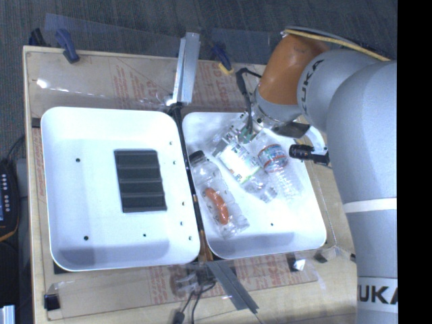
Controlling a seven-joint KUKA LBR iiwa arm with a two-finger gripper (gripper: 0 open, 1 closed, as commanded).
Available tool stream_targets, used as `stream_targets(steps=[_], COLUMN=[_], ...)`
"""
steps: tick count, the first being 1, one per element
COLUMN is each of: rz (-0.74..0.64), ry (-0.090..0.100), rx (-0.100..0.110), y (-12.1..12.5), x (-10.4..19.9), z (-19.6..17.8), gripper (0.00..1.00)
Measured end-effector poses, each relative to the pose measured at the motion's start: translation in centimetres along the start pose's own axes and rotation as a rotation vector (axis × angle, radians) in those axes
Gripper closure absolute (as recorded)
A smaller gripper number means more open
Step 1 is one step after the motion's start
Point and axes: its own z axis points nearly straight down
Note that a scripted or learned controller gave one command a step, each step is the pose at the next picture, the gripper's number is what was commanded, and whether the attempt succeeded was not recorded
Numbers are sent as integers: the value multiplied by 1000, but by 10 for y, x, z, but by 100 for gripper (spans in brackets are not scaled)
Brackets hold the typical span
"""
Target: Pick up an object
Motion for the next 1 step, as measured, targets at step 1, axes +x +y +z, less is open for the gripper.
stream_targets(steps=[1], rz=[-57], ry=[6], rx=[3], y=[4], x=[61], z=[-81], gripper=[100])
